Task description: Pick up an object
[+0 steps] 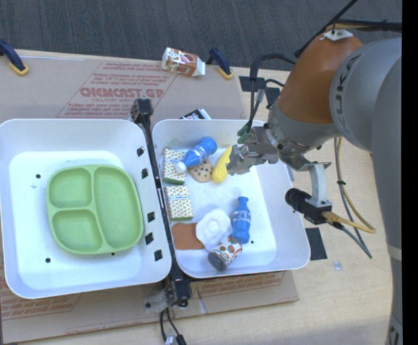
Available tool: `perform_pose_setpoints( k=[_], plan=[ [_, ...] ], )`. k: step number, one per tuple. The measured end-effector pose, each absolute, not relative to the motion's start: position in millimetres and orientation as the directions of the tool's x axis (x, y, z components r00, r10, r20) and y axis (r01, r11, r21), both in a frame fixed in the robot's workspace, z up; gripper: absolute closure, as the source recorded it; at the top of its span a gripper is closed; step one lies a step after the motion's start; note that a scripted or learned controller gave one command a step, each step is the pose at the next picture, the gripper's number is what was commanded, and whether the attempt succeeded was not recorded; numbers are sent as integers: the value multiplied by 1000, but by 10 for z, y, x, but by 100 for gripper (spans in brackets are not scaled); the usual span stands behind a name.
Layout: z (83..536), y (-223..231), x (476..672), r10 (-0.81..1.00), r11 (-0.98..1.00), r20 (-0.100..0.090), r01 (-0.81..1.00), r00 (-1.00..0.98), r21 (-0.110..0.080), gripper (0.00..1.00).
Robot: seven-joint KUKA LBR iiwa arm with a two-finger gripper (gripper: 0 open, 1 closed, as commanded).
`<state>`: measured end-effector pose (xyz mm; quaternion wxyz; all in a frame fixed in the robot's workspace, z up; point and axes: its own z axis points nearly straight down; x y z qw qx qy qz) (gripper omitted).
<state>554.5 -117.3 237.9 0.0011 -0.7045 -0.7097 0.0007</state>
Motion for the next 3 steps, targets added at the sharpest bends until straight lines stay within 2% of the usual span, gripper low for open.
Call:
perform_pose_setpoints(
  k=[1,2,3],
  plan=[
    [1911,-680,6009,1000,7,0,1000,-7,-2,100],
    [1914,-683,6010,1000,6,-1,1000,-6,-2,0],
    [3025,-644,4930,1000,6,-1,1000,-6,1,0]
  ],
)
